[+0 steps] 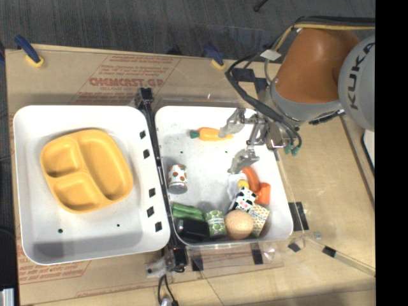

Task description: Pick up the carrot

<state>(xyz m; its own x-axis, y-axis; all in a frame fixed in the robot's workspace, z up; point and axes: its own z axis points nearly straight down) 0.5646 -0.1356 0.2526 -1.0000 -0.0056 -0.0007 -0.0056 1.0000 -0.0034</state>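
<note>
The gripper (237,144) hangs over the right bin (191,123), in its upper right part. Its two metal fingers stand apart, one near the bin's far wall and one lower, and nothing is between them. The carrot (208,133), orange with a small green top, lies flat on the bin's floor just beside the upper finger, to its left, so I think the fingers do not yet straddle it.

Below the gripper, in the bin's lower right corner, other toys are crowded: an orange pepper-like piece (256,183), a round beige ball (238,224) and a green vegetable (188,211). A small can (178,178) stands alone near the middle. The carrot lies free of this heap, which makes it easier to reach.
</note>
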